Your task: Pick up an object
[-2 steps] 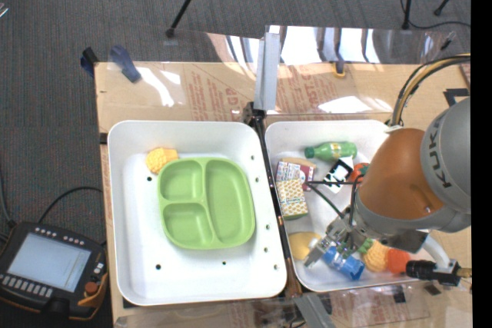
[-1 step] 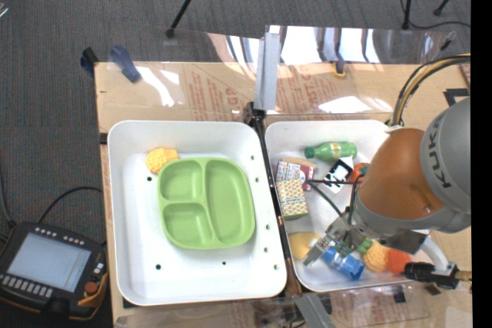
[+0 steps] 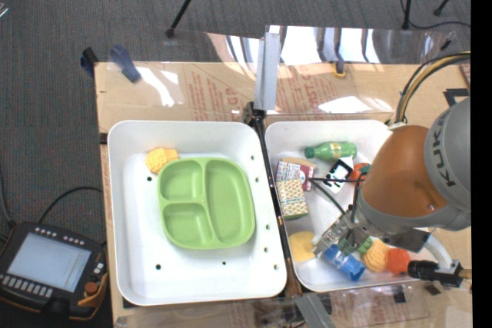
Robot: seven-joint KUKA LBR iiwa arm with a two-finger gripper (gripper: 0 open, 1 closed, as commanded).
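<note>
Hovering low at 5 o'clock of the right bin [image 3: 380, 128]: gripper [image 3: 344, 236], spread unclear, cannot tell. Blue bottle [image 3: 344, 263] just beneath, yellow piece [image 3: 302, 246] and orange toy [image 3: 377, 257] crowding it. Risk: fingers striking neighbours, nudging bottle aside.

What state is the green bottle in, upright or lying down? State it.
Lying down. The green bottle rests on its side on the floor of the right bin, its long axis running across the view and its cap pointing left.
</note>
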